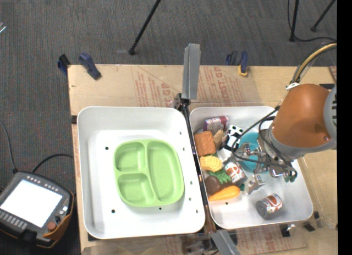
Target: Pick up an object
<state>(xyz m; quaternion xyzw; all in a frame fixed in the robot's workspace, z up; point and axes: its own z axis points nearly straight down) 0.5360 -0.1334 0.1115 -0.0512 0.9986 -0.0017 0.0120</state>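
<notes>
The right bin point(300, 199) holds a heap of toy food. My gripper point(254, 182) hangs low over the bin's middle, under the orange wrist band point(301, 117). It is just right of a red and white can point(235, 172) and above left of a silver can point(269, 205) lying on its side. An orange carrot point(224, 194) lies at the front left, with a dark brown piece point(213, 183) and a yellow corn cob point(211, 163) behind it. Nothing shows between the gripper's tips.
A brown bread slice point(204, 143), a purple can point(216, 122), a black and white toy point(235, 132) and a teal bowl point(250, 144) crowd the bin's back left. The left bin point(93, 133) bears a green divided plate point(148, 172). A grey post point(191, 75) stands between the bins.
</notes>
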